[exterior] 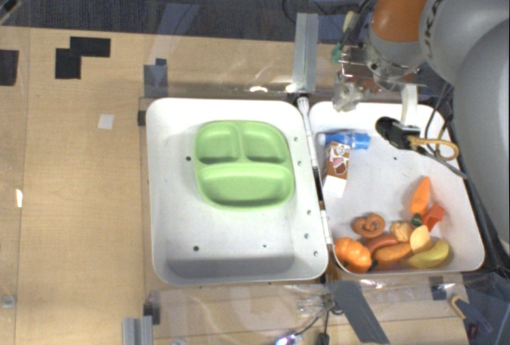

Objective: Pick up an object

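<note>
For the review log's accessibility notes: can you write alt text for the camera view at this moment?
A grey arm's gripper hangs over the back edge of the right bin, which holds toy food clustered at its front and a small packet. The left bin holds a green divided plate.

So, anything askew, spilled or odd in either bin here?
Nothing spilled or damaged. The toy food is bunched in the right bin's near corner. The green tray lies flat in the left bin.
</note>
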Available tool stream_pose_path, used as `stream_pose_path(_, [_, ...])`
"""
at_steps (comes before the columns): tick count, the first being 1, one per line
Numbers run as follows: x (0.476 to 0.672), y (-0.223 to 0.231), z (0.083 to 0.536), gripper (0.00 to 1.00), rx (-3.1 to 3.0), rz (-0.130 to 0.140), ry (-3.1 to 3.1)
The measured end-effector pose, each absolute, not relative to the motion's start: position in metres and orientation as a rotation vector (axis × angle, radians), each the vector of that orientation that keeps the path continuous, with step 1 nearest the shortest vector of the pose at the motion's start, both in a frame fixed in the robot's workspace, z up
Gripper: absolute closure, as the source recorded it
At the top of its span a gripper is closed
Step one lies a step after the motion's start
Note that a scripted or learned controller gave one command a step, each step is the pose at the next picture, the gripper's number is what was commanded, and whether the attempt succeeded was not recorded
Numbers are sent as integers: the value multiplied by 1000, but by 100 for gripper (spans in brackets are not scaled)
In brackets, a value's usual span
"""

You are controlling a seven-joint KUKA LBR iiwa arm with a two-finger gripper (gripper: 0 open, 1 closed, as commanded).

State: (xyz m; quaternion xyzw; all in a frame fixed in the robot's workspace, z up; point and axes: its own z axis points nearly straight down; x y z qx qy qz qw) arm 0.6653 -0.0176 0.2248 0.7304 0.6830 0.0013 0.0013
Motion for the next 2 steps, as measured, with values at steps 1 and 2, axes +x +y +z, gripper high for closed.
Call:
stream_pose_path(1, [665, -18, 224, 0, 2293, 3, 2144])
stream_pose_path(2, [589, -80, 183, 0, 2224, 0, 2220])
